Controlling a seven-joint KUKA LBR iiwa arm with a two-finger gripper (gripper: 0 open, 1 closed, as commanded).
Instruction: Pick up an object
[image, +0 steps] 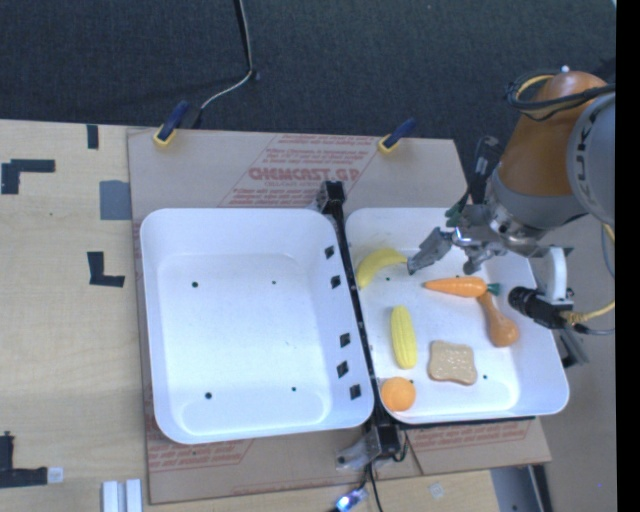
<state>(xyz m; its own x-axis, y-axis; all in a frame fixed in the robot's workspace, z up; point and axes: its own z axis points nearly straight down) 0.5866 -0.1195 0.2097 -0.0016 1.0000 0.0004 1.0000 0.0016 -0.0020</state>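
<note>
We see the gripper hanging over the far part of the right bin, its two fingers spread apart with nothing between them. One finger points toward the banana, which lies just to the left of it against the divider between the bins. The other finger sits just above the carrot, which lies directly below the gripper in the view, its green tip pointing right. Further right of the gripper and a little nearer the camera lies a brown drumstick-shaped piece. Below the gripper, toward the near rim, we find the corn cob, the slice of bread and the orange. The left bin lies well to the gripper's left.
</note>
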